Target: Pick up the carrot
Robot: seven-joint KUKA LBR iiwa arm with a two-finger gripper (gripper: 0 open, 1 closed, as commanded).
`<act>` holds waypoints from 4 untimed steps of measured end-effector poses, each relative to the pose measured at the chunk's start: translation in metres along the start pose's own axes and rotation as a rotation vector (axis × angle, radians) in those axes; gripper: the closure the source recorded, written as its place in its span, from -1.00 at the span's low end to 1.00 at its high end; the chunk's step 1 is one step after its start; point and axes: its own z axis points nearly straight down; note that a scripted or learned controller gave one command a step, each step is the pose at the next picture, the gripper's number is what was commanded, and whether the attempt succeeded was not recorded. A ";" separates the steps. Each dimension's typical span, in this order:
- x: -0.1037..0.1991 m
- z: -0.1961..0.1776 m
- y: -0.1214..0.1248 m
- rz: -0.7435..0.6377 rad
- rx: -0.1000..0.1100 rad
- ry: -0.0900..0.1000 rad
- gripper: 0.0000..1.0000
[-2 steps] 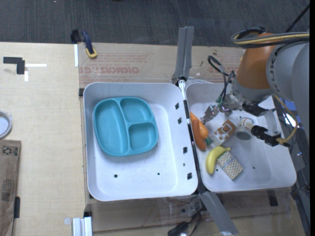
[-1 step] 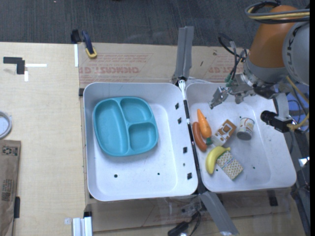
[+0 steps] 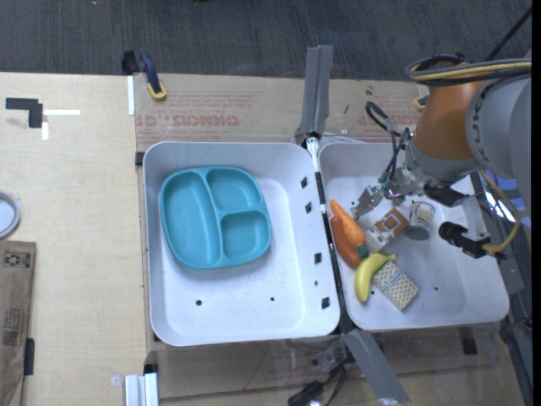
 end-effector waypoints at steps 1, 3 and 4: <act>0.021 0.000 -0.054 -0.098 0.000 0.000 -1.00; -0.034 -0.001 -0.151 -0.198 -0.003 -0.002 -1.00; -0.046 -0.001 -0.039 -0.411 -0.003 -0.002 -1.00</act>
